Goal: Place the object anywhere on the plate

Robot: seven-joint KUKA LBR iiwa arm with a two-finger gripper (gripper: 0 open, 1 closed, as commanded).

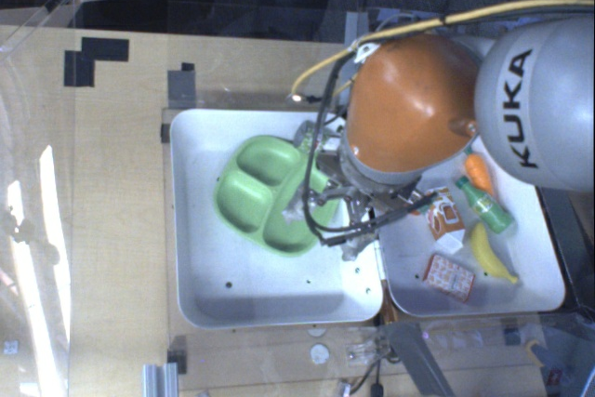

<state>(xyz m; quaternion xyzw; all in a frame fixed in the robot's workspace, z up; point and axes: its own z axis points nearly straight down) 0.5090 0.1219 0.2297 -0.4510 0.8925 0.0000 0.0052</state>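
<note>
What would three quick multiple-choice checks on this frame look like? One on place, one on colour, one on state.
1. Where does the plate lie?
A. In the left bin
B. In the right bin
C. On the bare bench

2. What colour is the plate?
A. White
B. Green
C. Orange

3. How does the banana lie?
A. On the plate
B. Loose in the right bin, apart from the plate
C. On the bench outside both bins

Key: 1 A, the plate rests on the floor of the left bin. 2 B, its divided compartments are light green against the white bin. 3 B, the banana sits in the right bin beside the green bottle, while the gripper is over the plate's right edge.
</note>
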